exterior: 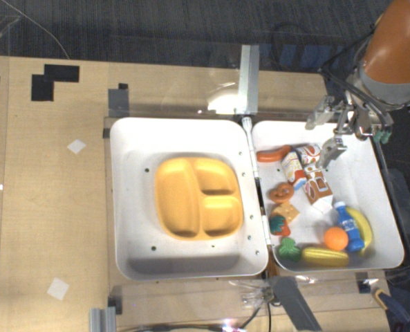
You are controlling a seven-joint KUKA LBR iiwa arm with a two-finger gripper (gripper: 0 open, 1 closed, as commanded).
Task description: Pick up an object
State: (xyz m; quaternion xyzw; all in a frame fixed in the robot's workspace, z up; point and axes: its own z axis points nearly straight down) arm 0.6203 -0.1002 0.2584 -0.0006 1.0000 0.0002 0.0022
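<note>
My gripper (pixel 323 137) hangs over the back of the right bin (pixel 391 244), fingers apart with nothing between them. Just below and left of it lie a red sausage (pixel 272 153), a white and red carton (pixel 294 165) and a brown box (pixel 318 186). Further forward sit a brown pretzel (pixel 282 191), a tan cracker (pixel 288 213) and a red and green piece (pixel 279 225). At the bin's front are a green vegetable (pixel 289 250), a yellow corn cob (pixel 323 256), an orange (pixel 335 238), a blue bottle (pixel 348 225) and a banana (pixel 363 225).
The left bin (pixel 132 254) holds a yellow divided plate (pixel 196 196). A grey metal post (pixel 249 75) stands behind the wall between the bins. The arm's orange band (pixel 398 37) rises at the upper right. Bare wooden bench (pixel 45 206) lies to the left.
</note>
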